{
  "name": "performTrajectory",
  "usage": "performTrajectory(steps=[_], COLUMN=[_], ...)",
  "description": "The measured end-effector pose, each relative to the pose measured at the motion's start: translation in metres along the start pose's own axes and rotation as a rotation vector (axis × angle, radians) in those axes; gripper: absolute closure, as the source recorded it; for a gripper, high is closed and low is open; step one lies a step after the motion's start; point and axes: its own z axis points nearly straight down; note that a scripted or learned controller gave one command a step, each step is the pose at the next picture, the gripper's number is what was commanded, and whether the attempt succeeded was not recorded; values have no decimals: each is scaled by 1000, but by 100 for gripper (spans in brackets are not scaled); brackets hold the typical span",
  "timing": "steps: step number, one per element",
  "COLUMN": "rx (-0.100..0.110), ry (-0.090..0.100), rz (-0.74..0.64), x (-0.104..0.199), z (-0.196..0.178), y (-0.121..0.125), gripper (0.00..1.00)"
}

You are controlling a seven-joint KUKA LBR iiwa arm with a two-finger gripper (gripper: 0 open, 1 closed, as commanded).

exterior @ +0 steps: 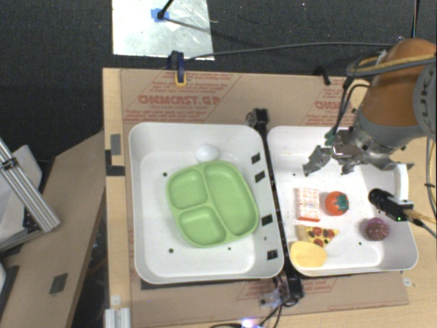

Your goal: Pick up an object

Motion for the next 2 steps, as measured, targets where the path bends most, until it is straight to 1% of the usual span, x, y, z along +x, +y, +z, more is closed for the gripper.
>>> performTrajectory(steps=[1, 2], rx=[-13, -9], ry=[-1, 0], rz=[-2, 0], x=[0, -2], z=[-7, 37], y=[3, -4], gripper=[0, 0])
